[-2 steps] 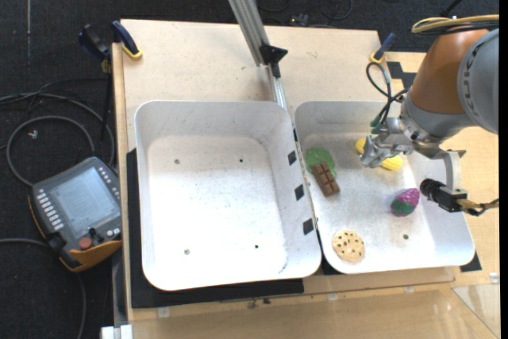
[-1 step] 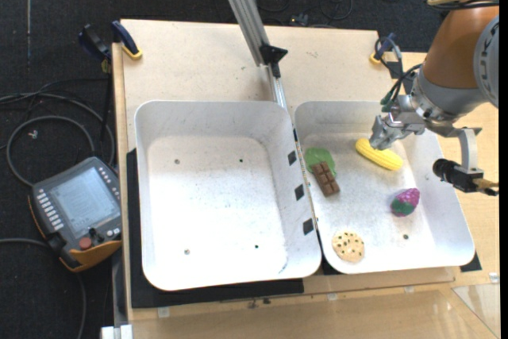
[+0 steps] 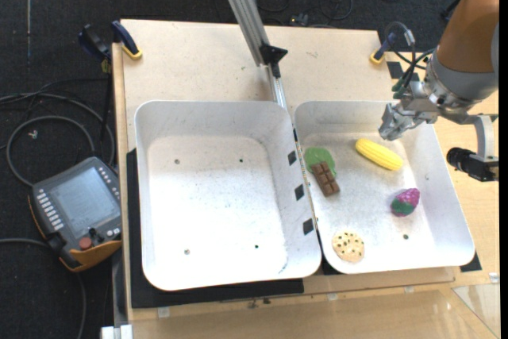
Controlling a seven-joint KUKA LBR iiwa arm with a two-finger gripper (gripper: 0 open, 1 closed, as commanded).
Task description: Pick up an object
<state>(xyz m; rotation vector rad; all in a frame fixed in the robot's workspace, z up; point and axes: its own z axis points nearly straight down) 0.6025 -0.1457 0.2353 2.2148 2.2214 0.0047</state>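
The grey arm with its orange band reaches in from the right and hangs its metal two-finger hand [image 3: 394,125] low over the upper part of the right-hand shallow white plastic bin [image 3: 452,206]. The hand sits just up and to the right of the yellow corn-cob-shaped toy [image 3: 379,154], apart from it as far as the slanted view lets me judge, and nothing shows between its tips; how far it is spread I cannot tell. That placement reads as a lead-in to a grasp, the corn being the nearest candidate for the pick.

All the loose things lie in the right bin. Near its left wall a brown chocolate-bar-shaped block [image 3: 325,179] rests partly over a flat green leaf-like piece [image 3: 320,159]. A purple, grape-like lump with a green end [image 3: 405,202] lies toward the right wall, and a round tan speckled cookie [image 3: 348,246] sits near the front edge. The left-hand white bin [image 3: 155,123] shows bare floor. Both bins rest side by side on the pale wooden tabletop [image 3: 198,59].
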